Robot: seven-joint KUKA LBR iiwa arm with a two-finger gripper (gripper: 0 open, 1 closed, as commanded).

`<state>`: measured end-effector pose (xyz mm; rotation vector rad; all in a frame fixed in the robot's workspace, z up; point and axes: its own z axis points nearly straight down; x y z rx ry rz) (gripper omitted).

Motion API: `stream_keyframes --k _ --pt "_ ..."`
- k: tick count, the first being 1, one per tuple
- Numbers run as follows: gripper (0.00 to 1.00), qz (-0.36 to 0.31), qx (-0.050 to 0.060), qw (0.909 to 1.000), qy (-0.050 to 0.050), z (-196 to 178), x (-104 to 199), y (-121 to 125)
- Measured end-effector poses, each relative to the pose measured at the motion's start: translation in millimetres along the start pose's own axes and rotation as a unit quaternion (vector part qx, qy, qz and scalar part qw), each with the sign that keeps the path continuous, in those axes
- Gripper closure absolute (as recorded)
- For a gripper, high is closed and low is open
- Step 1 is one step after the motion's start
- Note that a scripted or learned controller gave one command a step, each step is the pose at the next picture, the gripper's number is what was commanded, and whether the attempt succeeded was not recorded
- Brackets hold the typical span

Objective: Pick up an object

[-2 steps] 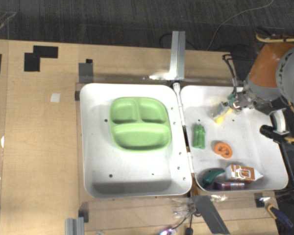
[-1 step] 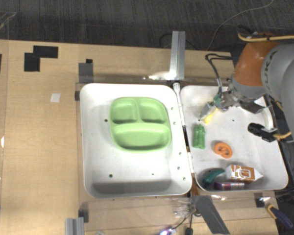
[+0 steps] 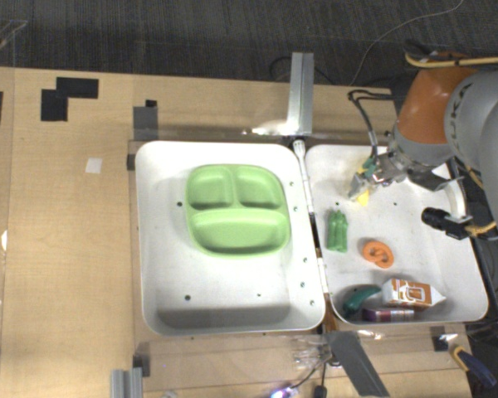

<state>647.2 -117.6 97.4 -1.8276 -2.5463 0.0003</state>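
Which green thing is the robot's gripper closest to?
The small green bottle in the right bin. It lies just below and left of the gripper. The green divided plate sits in the left bin, farther away.

The wooden bench point(image 3: 66, 247) carries two shallow white bins side by side. The left bin point(image 3: 153, 247) touches the right bin point(image 3: 456, 305) along a shared edge. Left of the left bin, black marks point(image 3: 66, 96), possibly tape, lie on the wood, with a small pale square point(image 3: 94, 166) below them.
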Motion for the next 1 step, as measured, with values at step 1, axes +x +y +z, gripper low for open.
stream_keyframes --k 1 --pt "1.0 -0.01 -0.005 0.9999 -0.004 -117.5 77.7 35.6"
